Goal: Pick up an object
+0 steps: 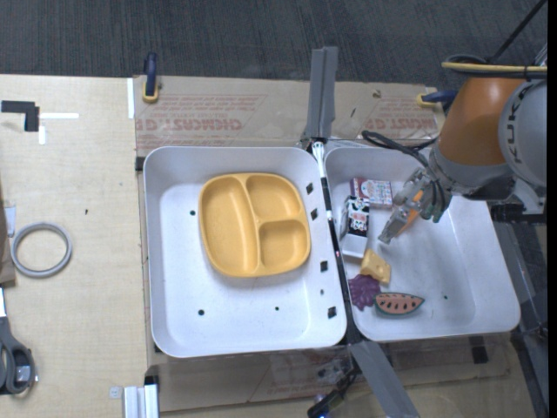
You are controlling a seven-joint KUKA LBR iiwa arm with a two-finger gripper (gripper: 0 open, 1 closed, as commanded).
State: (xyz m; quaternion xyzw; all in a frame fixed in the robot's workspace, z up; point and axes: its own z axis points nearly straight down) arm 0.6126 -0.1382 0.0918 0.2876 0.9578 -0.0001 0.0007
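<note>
The gripper [393, 227] hangs right of centre over the right bin [470, 312], fingers narrowly parted, holding nothing. The yellow wedge [376, 266] lies just below it. Risk: a fingertip strikes the adjacent small carton [356, 217], deflecting the grasp.

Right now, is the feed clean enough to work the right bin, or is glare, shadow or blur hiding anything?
Camera view: lighting is even, with no hard glare on the right bin; shadows under the toys are soft. The watermelon slice and yellow piece read sharp. The gripper looks slightly soft, so its fingers are hard to judge. The arm covers the bin's far right corner.
</note>
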